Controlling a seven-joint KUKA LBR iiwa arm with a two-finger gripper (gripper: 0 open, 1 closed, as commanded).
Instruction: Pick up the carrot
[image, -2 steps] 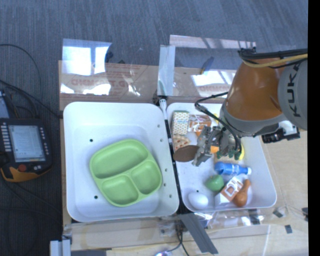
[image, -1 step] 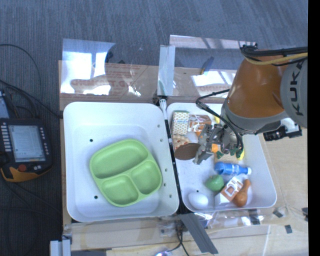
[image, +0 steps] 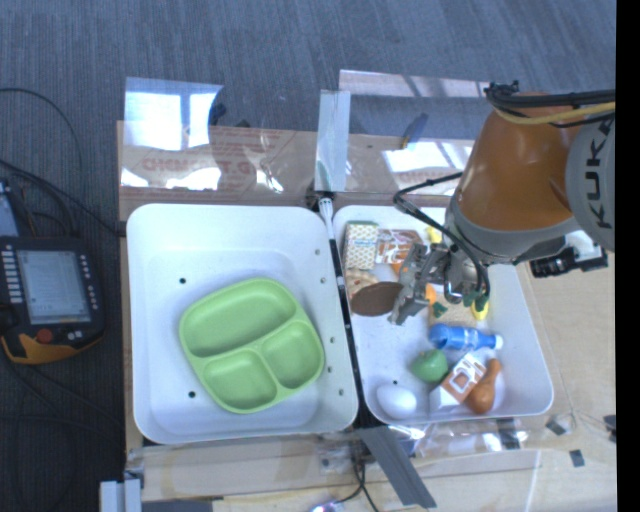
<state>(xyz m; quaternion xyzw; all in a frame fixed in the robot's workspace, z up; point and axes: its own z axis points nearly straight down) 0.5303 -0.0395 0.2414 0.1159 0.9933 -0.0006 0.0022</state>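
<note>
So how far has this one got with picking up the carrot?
Nothing looks done yet. The carrot lies near the front right corner of the right bin, beside a small carton. The gripper hangs over the middle of that bin, apart from the carrot. The approach, grasp and lift are left.

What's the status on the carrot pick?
Gripper low in right bin, nothing seen between fingers. Carrot lying at bin's near right corner, untouched. Blue bottle and small carton crowd it.
</note>
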